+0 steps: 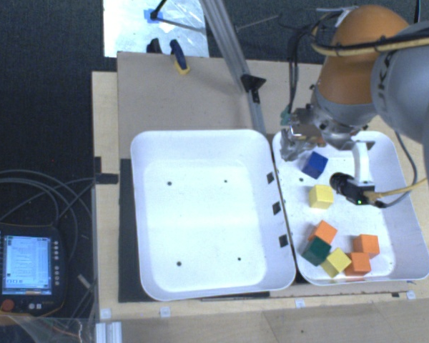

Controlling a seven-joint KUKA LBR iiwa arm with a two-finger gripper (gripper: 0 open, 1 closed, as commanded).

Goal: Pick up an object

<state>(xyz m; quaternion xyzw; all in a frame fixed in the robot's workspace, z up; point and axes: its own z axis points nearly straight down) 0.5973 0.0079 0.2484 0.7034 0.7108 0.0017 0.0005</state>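
A: Where's the claw right now?

B: Low over the far-left corner of the right bin, just beside the blue cube. It sits on the cube's far-left side, and I'd guess that is because the cube is the nearest loose block to that corner and stands apart from the others, which makes it an easy target.

A: Is it gripping anything?

B: I can't tell how wide it is; the metal parts blur together there. I see no block caught in it, and the blue cube looks to lie free on the bin floor.

A: And the rest, working out from the blue cube?

B: A yellow cube a little nearer the camera. Beyond that, well apart from the blue cube, a tight cluster at the near end: an orange block, a green block touching it, a second yellow block, then two more orange blocks to the right. Packed like that they'd be awkward to pinch, so the lone ones are the likelier picks.

A: The left bin?

B: Left of the blue cube, across the shared rims; probably the drop-off side
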